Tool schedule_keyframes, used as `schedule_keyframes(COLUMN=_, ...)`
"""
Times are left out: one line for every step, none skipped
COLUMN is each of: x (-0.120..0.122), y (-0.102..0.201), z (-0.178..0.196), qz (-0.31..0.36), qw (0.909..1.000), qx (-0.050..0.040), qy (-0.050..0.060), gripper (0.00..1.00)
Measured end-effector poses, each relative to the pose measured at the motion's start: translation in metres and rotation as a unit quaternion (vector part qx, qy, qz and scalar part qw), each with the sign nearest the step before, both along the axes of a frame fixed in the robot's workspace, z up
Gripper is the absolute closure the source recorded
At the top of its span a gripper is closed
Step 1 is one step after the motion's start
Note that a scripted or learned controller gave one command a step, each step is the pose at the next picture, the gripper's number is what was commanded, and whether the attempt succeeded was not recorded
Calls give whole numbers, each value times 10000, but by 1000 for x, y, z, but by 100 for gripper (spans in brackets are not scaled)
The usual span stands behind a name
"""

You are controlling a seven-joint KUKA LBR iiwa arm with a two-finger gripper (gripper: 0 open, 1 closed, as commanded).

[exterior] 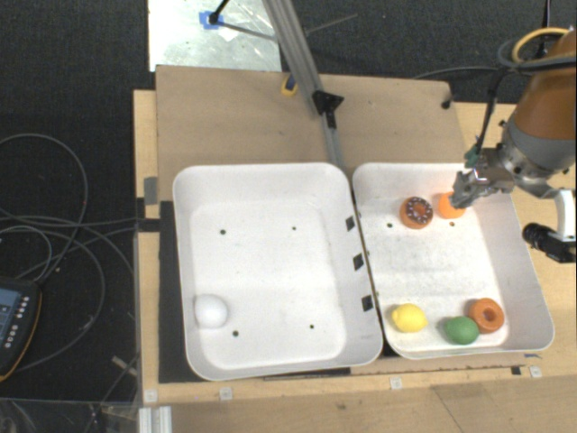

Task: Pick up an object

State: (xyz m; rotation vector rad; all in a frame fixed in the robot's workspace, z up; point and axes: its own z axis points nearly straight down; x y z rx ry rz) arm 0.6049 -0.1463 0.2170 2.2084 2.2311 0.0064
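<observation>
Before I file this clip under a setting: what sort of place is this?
Probably a robot lab test bench: two white bins holding toy food such as a donut, a camera pole, and loose cables on dark carpet.

A wooden bench (243, 115) is carrying two white bins, a left bin (261, 180) and a right bin (523, 278), sitting side by side. A grey tripod leg (293, 34) is slanting across the bench's far edge. Black cables (54, 233) are looping over dark carpet (72, 61).
</observation>
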Motion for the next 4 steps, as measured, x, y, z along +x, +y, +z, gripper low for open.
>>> schedule_keyframes(x=-7, y=59, z=4, qz=3, qw=10000, qx=8, qy=16, gripper=100)
schedule_keyframes(x=-14, y=115, z=10, qz=4, qw=10000, qx=8, qy=19, gripper=100)
schedule_keyframes(x=-9, y=168, z=1, qz=3, qw=10000, qx=6, qy=21, gripper=100)
schedule_keyframes(x=-5, y=225, z=15, qz=7, qw=10000, qx=7, qy=6, gripper=100)
